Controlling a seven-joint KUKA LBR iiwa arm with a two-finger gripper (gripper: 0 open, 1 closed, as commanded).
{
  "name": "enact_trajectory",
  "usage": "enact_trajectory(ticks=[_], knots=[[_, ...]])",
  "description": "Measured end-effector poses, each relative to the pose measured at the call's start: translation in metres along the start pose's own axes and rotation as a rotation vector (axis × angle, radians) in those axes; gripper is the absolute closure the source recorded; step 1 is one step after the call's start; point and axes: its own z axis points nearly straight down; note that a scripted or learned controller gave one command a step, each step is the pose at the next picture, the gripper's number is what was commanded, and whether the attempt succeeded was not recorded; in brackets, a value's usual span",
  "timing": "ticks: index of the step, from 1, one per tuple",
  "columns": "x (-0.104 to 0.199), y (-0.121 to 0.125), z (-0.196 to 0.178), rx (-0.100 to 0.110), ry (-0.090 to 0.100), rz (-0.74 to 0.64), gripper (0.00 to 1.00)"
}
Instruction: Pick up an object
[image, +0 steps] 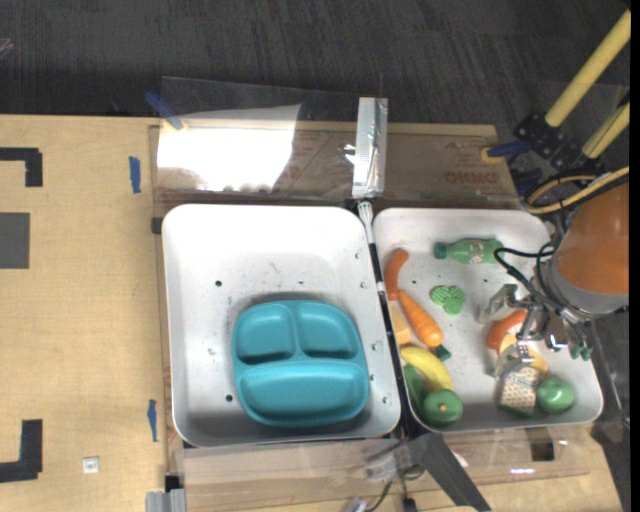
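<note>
Two white bins side by side, mid-frame. Left bin (190, 300): a teal tray (298, 362) w/ three compartments lies flat in its lower half, nothing in the tray that you can see. Right bin (420, 222) holds the clutter. Along its left wall, top to bottom: a red-orange chili (397, 270), a carrot (420, 318) angled down-right, a banana (425, 364), then a green apple (441, 405) at the lower left corner, touching the banana's end. Upper middle: a green bottle (468, 250) on its side; just below it a small green leafy piece (448, 297), apart from the rest. Arm (598, 255) enters at the right edge, orange band showing, black cables looping over the bin's upper right. Gripper (524, 332) sits low in the right part of that bin, over an orange-red item (503, 331) that lies right against it. You can't tell if the claw is open or closed, or if it has anything: metal parts and cables blur together there. Just below the gripper: a speckled tan block (518, 390), and beside it to the right a green ball (556, 397) near the bin's lower right corner. A yellowish bit shows betw. gripper and block, too small to ID. Clear plastic sheet (230, 150) and a foil-like strip (370, 150) lie above the bins, upper middle of the frame.
</note>
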Motion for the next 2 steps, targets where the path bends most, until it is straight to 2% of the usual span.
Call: enact_trajectory(ticks=[1,2], knots=[[-0.004,0.001,-0.013,0.001,-0.015,0.002,1.00],[-0.014,-0.025,-0.174,0.002,0.000,-0.059,1.00]])
